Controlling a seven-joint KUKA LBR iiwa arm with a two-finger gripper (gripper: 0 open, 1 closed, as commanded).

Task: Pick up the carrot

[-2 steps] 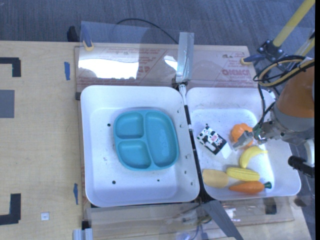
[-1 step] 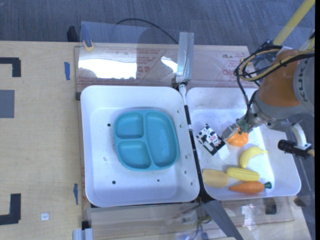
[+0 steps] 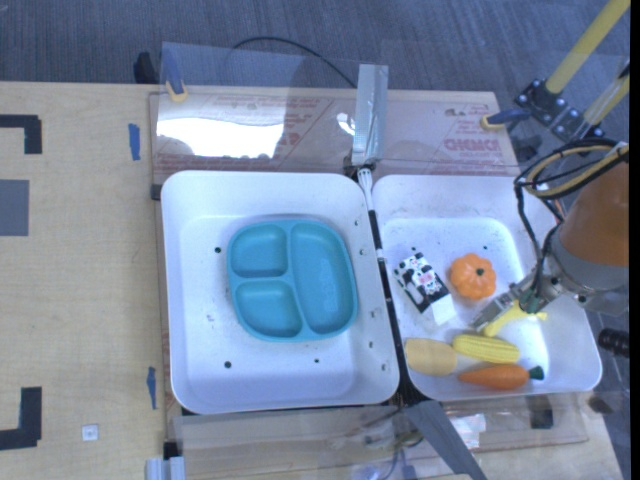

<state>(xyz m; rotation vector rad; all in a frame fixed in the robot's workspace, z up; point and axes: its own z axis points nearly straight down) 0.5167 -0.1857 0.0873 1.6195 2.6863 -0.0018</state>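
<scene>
Camera view — carrot (image 3: 493,376) lies in right bin (image 3: 440,200) — untouched.

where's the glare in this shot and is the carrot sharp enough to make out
Camera view: bright glare streaks the clear panel behind the left bin; the white bin floors wash out, with soft shadows. The carrot at the right bin's front edge is slightly soft but distinct; the gripper above it is blurry.

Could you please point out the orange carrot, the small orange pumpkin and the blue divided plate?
Orange carrot (image 3: 492,376): camera view, middle of its body.
Small orange pumpkin (image 3: 472,277): camera view, its rounded top.
Blue divided plate (image 3: 291,278): camera view, its central divider.
</scene>
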